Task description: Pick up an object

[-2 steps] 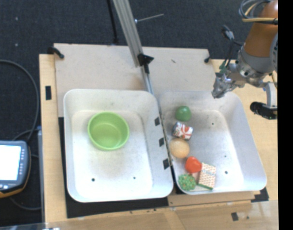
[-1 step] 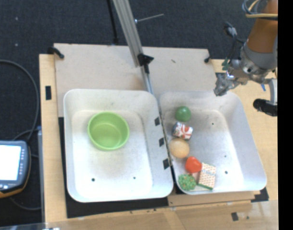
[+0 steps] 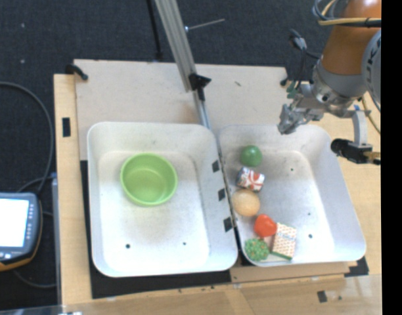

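End effector [image 3: 288,125], finger state unclear, above right bin's [image 3: 332,195] far rim, apart from green ball [image 3: 251,155].

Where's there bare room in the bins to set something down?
Right bin: bare floor right of the green ball and tan ball. Left bin: open around the green bowl. Crowded along the right bin's left wall and near corner.

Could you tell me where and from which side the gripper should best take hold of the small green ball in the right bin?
Probably from straight above, fingers closing across the small green ball at its widest part, in line with the bin wall: the crumpled red-and-white wrapper sits close beside it, and the bin's left wall is near.
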Available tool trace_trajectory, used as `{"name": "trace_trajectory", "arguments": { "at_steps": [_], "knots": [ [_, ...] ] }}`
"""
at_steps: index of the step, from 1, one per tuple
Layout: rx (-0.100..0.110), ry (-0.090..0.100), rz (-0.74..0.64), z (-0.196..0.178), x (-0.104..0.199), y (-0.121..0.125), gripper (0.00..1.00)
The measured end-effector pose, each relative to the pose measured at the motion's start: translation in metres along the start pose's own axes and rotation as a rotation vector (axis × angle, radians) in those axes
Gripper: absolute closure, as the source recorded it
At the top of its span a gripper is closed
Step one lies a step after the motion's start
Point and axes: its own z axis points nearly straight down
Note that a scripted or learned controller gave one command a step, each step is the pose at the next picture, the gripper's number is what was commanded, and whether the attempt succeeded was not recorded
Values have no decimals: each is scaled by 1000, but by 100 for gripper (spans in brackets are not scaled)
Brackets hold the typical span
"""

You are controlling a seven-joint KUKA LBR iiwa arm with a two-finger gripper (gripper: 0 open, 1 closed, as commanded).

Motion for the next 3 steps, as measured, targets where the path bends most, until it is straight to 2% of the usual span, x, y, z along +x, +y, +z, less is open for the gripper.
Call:
{"name": "trace_trajectory", "arguments": {
  "at_steps": [1, 3],
  "knots": [
    [1, 0, -1, -7, 53, -6, 100],
    [2, 1, -1, -6, 147, -50, 100]
  ]
}}
